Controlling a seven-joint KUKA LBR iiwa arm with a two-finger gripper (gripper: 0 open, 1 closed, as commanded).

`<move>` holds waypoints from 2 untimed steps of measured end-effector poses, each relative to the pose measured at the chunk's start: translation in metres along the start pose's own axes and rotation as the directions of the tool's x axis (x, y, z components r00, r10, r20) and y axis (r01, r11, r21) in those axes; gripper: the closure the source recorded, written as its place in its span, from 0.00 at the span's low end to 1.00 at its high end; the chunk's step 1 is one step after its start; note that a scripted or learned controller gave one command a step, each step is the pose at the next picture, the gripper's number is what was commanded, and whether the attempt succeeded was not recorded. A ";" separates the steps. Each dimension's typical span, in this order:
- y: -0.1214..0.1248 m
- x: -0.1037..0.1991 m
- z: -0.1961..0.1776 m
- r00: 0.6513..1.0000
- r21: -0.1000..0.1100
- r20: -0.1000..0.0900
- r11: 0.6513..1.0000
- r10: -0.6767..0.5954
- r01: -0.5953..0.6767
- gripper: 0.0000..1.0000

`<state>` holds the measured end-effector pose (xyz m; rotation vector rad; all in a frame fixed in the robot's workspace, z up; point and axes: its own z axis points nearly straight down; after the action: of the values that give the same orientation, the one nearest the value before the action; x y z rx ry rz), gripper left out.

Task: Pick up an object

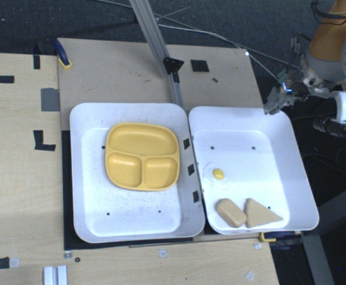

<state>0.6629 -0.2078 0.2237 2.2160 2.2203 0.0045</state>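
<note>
Gripper hangs just past the right bin's far right corner; whether it is spread or pressed together, I cannot tell. Below-left of it lie a yellow ball, a tan block, a tan wedge. Farther left, a yellow plate.

No text, label, brand, number or sign can be read anywhere. The black tape pieces on the bench left of the left bin are plain marks and carry no lettering.
</note>
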 end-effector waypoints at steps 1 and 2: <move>0.000 0.000 0.003 1.000 0.005 0.000 1.000 0.001 -0.001 1.00; -0.014 0.041 0.000 1.000 0.007 -0.002 1.000 -0.002 0.002 1.00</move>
<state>0.6487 -0.1666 0.2239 2.2184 2.2263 -0.0012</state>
